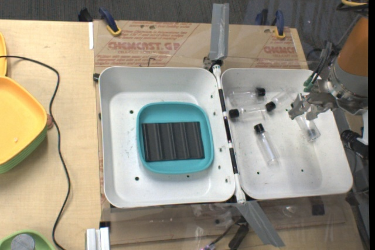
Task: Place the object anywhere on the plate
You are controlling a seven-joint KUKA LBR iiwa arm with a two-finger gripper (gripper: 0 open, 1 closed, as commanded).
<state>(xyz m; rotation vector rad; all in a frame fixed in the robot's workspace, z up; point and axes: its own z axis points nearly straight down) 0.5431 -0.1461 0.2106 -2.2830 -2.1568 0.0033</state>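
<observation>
two cardboard sheets behind the bins read "chemcast gp".

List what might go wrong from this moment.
The clear vials lie close together in the right bin, so the claw may nudge or pinch two at once. Being round and transparent, a vial could slip or roll. The teal plate sits in the left bin; a carried vial might drop crossing the divider.

Clear black-capped vials flat in right bin; teal plate in left.
</observation>
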